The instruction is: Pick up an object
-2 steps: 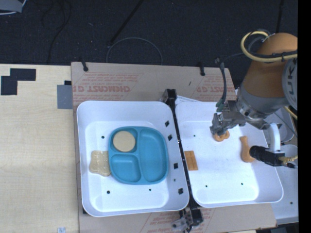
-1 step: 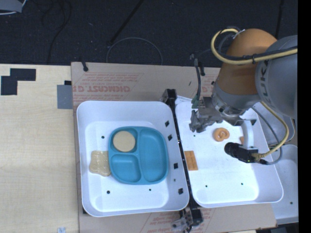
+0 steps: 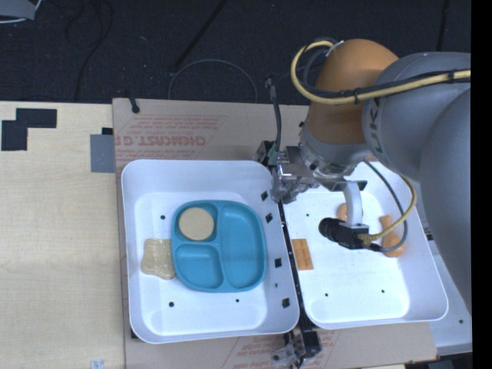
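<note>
Under everything, pale wooden bench (image 3: 54,229), with a brown cardboard sheet (image 3: 177,133) laid on top. From the right, grey arm (image 3: 415,114) with orange band, leaning over the right bin (image 3: 369,298) and covering its far right corner. Left bin (image 3: 146,183) just beside, touching along the middle wall.

In the left bin, blue tray (image 3: 238,252) with three compartments, flat on the floor. Against the tray's left edge, pale spongy lump (image 3: 157,258), touching. In the tray's upper left compartment, round tan disc (image 3: 195,223).

In the right bin, orange piece (image 3: 393,241) near the right wall, partly hidden; small flat orange tag (image 3: 302,254) close to the middle wall.

Gripper (image 3: 286,181) above the wall between the two bins, toward the far end, well apart from the tray's contents. Open or closed: impossible to tell from this angle.
</note>
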Robot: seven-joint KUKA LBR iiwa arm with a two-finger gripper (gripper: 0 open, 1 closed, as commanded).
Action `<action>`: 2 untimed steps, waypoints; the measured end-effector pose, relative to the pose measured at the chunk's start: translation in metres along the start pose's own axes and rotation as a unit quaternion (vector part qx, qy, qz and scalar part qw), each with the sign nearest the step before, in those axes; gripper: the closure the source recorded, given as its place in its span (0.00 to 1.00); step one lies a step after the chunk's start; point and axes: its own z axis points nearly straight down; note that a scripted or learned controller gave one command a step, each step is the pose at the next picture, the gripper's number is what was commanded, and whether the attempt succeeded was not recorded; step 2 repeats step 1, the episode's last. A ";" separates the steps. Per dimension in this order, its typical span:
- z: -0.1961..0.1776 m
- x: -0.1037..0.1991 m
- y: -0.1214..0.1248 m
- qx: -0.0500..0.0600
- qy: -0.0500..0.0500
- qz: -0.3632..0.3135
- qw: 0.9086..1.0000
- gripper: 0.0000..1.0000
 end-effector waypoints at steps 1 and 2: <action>-0.009 0.051 0.016 -0.001 0.000 0.000 1.000 1.00; -0.009 0.051 0.016 -0.001 0.000 0.000 1.000 1.00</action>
